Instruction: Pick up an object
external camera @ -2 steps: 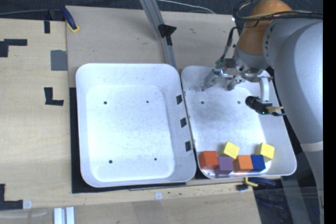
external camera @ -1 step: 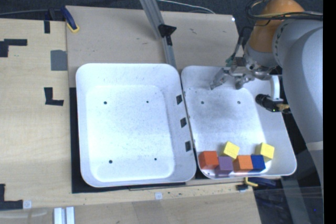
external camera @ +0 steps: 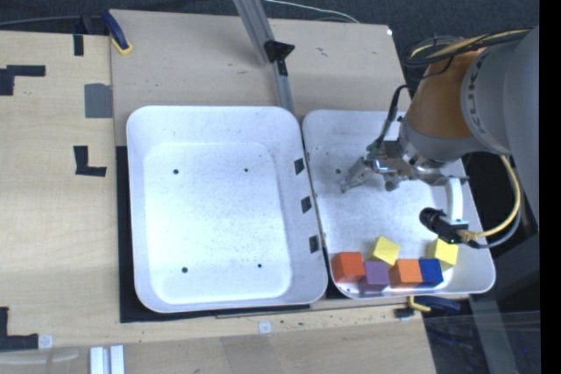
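The right bin (external camera: 351, 136) holds several small blocks along its near edge: an orange block (external camera: 348, 265), a purple block (external camera: 376, 275), a yellow block (external camera: 386, 250), a second orange block (external camera: 408, 272), a blue block (external camera: 429, 271) and another yellow block (external camera: 446, 252). My gripper (external camera: 357, 178) hangs over the middle of the right bin, well behind the blocks, its thin metal fingers pointing left and down. Nothing shows between the fingers.
The left bin (external camera: 158, 131) lies beside the right one, sharing a raised rim. A slanted metal rod (external camera: 250, 0) crosses the bench behind the bins. The grey arm with its orange band (external camera: 443, 114) comes in from the right, with cables looping beside it.
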